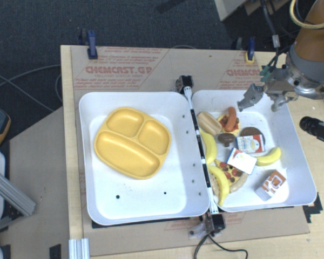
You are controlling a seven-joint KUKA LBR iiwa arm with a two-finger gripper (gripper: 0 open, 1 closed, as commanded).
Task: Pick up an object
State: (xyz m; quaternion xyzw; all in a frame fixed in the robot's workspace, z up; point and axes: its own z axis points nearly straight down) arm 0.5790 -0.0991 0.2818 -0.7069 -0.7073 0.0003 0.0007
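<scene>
We've got the gripper [264, 97] hovering over the right bin [299, 161], at its back edge, fingers spread w/ nothing between them. Toy food's piled nearer the front: hot dog [209, 123], bananas [208, 147], maybe a small carton [271, 184]. Yellow plate [132, 142] sits left of that bin.

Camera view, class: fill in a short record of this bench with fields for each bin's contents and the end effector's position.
left bin: yellow divided plate
right bin: bananas, hot dog, small cartons, other toy food
end effector: above the right bin's far edge, nothing seen between its fingers
arm: enters from the right
</scene>
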